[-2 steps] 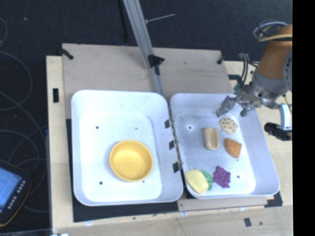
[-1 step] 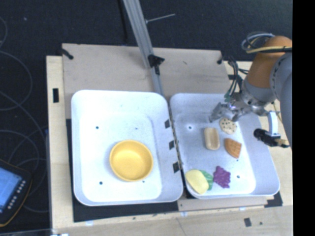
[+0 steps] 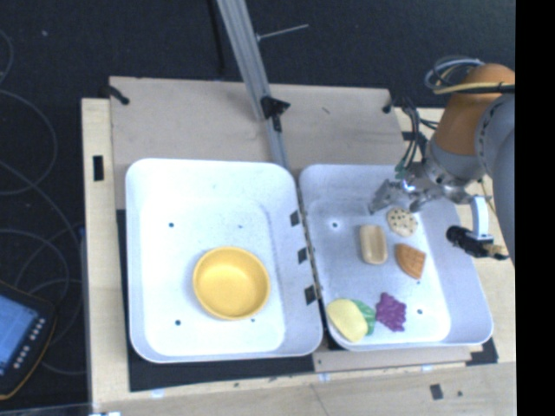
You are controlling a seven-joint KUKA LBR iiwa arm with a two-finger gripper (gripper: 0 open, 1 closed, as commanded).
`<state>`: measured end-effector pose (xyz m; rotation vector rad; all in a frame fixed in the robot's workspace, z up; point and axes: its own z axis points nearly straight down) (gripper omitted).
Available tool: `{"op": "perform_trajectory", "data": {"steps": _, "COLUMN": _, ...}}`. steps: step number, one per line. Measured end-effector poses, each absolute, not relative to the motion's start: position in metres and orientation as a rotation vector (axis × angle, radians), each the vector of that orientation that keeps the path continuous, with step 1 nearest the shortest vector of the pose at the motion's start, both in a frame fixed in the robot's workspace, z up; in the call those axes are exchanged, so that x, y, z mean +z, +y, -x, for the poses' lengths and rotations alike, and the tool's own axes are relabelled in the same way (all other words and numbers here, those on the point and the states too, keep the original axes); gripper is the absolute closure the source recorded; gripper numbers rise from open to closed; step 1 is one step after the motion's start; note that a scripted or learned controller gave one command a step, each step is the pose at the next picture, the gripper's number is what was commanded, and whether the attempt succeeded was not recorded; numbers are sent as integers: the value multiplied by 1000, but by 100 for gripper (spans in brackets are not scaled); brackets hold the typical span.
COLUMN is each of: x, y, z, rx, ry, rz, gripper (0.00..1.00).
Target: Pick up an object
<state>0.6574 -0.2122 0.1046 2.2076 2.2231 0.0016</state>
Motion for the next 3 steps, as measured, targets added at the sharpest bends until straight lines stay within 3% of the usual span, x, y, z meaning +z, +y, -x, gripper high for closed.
{"op": "perform_trajectory", "data": {"steps": 1, "x": 117, "y": -213, "z": -658, "rx": 1, "ry": 2224, "rz": -2200, "gripper": 100}}
{"op": "perform_trajectory", "data": {"steps": 3, "x": 226, "y": -211, "z": -659, "rx": 5, "ry": 2221, "rz": -2213, "gripper": 100}}
